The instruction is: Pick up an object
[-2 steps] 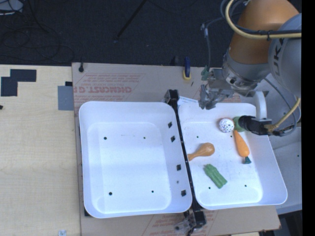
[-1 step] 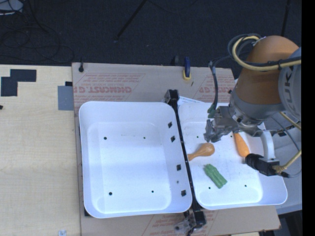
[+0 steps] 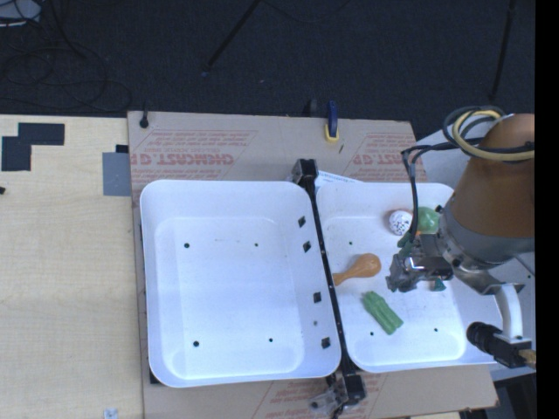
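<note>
2 shallow white bins are sitting side by side on a cardboard-covered bench, seen from above at a slant. Much of the arm (image 3: 493,190) is running off the right edge, and its bulky orange band is hiding the far right part of the right bin (image 3: 349,234). Its dark gripper (image 3: 409,273) is hanging low over that bin; its fingers are too small and shadowed to read, so I cannot tell whether they are spread or closed. Nothing is visibly sitting between them. 4 objects are lying in the right bin: a green block (image 3: 383,312) near the front, an orange spoon-shaped piece (image 3: 358,271) just left of the gripper, a speckled white ball (image 3: 400,223), and a green ball (image 3: 428,219) partly tucked behind the wrist. The left bin (image 3: 162,234) is lying alongside, with a black clip strip (image 3: 316,269) joining the 2.
</note>
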`<act>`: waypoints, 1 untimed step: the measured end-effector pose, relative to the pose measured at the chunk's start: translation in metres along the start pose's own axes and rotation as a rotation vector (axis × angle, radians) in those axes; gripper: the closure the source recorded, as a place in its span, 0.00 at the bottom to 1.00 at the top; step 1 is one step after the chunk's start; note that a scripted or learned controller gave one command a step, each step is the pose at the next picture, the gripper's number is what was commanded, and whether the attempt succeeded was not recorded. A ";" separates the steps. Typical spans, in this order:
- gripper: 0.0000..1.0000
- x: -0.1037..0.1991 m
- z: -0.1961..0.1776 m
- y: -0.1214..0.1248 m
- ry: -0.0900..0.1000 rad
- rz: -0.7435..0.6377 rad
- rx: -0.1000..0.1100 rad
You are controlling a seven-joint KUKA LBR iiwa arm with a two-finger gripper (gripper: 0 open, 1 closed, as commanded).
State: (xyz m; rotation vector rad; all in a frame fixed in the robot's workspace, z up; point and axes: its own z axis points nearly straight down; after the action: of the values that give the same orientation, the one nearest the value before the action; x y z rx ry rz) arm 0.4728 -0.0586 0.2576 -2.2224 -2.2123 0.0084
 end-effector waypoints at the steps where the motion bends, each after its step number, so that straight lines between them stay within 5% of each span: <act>1: 1.00 0.054 -0.081 0.056 0.001 -0.012 -0.016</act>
State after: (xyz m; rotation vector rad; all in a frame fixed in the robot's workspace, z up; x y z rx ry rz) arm 0.5295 -0.0043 0.3380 -2.2171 -2.2329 -0.0100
